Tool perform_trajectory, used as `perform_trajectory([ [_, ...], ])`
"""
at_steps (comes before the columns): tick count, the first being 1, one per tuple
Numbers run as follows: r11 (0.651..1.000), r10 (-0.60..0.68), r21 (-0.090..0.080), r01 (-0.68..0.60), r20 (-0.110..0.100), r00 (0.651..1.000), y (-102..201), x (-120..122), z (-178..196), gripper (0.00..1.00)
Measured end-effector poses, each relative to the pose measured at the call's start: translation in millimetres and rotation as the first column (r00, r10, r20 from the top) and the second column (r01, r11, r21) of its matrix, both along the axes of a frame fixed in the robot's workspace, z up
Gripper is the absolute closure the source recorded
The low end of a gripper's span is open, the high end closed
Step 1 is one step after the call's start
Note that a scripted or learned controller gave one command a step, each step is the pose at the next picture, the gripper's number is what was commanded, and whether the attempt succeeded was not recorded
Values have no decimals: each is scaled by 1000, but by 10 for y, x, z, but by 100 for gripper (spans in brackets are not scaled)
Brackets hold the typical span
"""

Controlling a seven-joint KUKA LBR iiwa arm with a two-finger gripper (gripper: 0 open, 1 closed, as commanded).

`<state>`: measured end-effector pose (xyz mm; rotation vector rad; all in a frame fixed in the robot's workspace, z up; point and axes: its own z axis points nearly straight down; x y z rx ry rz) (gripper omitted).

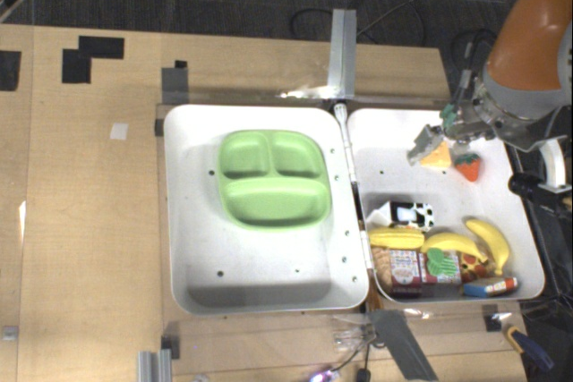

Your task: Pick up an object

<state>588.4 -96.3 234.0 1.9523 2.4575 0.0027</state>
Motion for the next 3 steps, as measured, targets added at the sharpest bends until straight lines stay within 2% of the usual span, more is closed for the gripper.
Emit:
perform_trajectory([
  [1, 977, 213, -3, -213, 7, 977, -471, -104, -1154, 0],
  [2, 992, -125, 1, 125, 7, 992, -428, 339, -1455, 0],
  [3, 999, -22, 27, 23, -40, 999, -915, 792, -1455, 0],
])
